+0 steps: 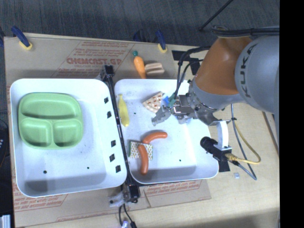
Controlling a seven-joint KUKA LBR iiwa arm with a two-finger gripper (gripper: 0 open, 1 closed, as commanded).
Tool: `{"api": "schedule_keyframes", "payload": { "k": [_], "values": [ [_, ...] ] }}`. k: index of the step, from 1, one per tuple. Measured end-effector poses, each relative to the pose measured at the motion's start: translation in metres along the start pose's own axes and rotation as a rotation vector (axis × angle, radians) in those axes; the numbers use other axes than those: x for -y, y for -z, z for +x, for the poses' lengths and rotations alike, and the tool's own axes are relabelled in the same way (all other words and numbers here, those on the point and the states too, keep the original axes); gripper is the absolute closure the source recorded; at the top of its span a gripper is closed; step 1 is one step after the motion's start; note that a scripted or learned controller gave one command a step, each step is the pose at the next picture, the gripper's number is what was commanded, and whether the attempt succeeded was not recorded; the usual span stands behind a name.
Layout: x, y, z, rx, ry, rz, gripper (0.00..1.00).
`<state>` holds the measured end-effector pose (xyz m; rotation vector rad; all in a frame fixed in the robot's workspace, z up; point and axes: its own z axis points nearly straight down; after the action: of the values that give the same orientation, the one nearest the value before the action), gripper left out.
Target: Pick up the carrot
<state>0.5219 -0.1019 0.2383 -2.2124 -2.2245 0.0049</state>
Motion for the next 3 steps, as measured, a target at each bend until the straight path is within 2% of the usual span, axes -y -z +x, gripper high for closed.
{"api": "schedule_keyframes", "payload": {
  "k": [1, 2, 3],
  "values": [
    [-0.049, -0.147, 0.009, 0.002, -0.034, -0.001, 0.00],
    [-0.113, -0.146, -0.004, -0.001, -0.426, -0.002, 0.00],
    [-0.117, -0.045, 0.050, -0.001, -0.555, -0.002, 0.00]
  ]
}}
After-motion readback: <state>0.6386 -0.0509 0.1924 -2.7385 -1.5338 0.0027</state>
